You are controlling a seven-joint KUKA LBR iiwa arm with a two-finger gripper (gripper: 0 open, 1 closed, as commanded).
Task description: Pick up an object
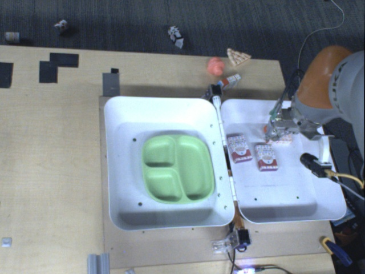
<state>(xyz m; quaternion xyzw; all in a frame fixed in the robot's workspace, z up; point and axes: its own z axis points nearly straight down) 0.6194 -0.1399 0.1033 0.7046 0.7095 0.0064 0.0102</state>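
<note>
The tool [279, 129] hangs low over the far part of the right bin [296, 201], above a small pale item whose nature I cannot tell; whether it is released or clenched I cannot tell either. Just nearer the worktop's front edge lie two small red-and-white cartons [252, 151], side by side and slightly apart, their printing too small to read. Bare white floor spreads toward that bin's near rim. The left bin [122, 170] holds a green divided tray [178, 168]. Past the bins' far edge, on the wooden worktop [51, 164], sits an orange ball [215, 66].
</note>
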